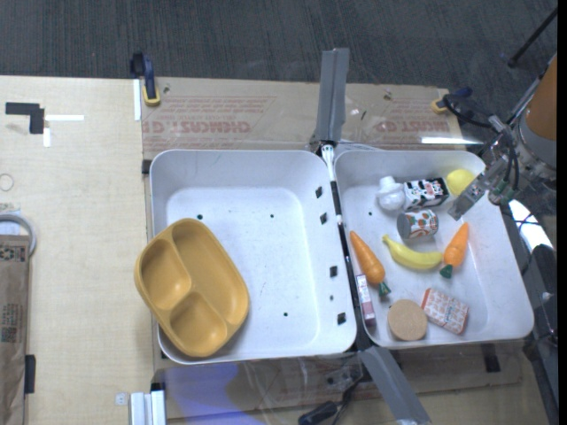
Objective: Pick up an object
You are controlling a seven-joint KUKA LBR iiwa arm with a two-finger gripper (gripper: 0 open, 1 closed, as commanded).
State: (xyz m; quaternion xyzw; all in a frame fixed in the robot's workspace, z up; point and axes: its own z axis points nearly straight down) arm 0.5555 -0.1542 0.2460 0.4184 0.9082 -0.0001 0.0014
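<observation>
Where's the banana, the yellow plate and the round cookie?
banana (413, 254): camera view, middle of its curve.
yellow plate (191, 287): camera view, ridge between its compartments.
round cookie (407, 320): camera view, centre of its top.

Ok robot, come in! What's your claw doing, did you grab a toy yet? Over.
Gripper above right bin's far right corner, nothing seen held. Nearest: small carrot, yellow lemon. Can and banana crowd close.

The gripper (474, 195) hangs over the right bin's (505, 326) far right corner, near a yellow lemon (459, 181). A banana (413, 254), two carrots (368, 259) and a can (418, 225) lie mid-bin. The left bin (266, 175) holds a yellow divided tray (190, 288) at its near left corner.
</observation>
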